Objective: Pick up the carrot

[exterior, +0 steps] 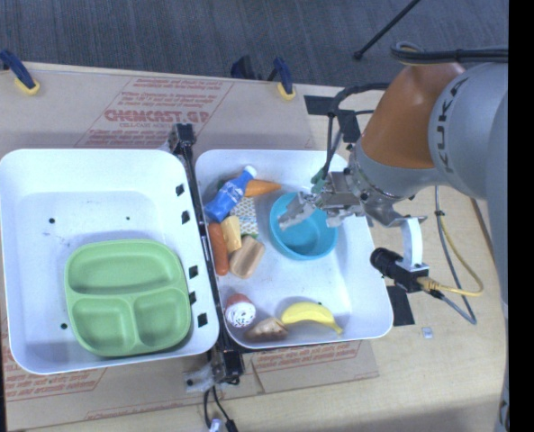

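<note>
Camera view: two-finger metal gripper (301,212), jaw state unreadable, over round blue plastic bowl (313,238). Shift left, align along long orange carrot (218,248).

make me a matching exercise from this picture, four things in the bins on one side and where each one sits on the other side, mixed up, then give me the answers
Things:
1. green divided plate
2. banana
3. blue bowl
4. blue bottle

Places:
A. near front edge of right bin
B. under the gripper, middle of right bin
C. in left bin
D. back left part of right bin, beside the divider

Pairs: 1-C, 2-A, 3-B, 4-D
</note>
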`<state>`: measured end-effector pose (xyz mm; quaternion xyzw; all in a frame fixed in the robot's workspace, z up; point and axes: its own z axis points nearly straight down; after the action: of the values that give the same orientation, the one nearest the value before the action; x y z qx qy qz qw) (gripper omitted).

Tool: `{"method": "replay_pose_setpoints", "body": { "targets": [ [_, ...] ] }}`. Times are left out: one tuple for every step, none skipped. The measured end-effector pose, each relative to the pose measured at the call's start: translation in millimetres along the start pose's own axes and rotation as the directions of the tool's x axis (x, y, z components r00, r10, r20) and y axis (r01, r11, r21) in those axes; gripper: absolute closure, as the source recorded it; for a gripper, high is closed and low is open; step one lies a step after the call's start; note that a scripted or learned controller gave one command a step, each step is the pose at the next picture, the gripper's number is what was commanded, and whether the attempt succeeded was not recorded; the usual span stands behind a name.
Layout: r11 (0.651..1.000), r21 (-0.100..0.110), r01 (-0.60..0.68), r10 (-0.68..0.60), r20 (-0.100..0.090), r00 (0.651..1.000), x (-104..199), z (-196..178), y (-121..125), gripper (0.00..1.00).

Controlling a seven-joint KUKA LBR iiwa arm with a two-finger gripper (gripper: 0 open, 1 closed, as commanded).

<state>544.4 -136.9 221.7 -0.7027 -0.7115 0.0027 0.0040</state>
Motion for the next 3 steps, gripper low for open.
{"method": "replay_pose_setpoints", "body": {
  "targets": [
    [0.997,-0.007,0.079,-0.079,0.003,0.997,21.0,107.6,62.0,0.00],
    [0.981,-0.005,0.193,-0.193,0.010,0.981,-73.1,79.6,99.7,0.00],
    [0.990,-0.011,0.144,-0.143,0.009,0.990,16.1,122.0,117.2,0.00]
  ]
}}
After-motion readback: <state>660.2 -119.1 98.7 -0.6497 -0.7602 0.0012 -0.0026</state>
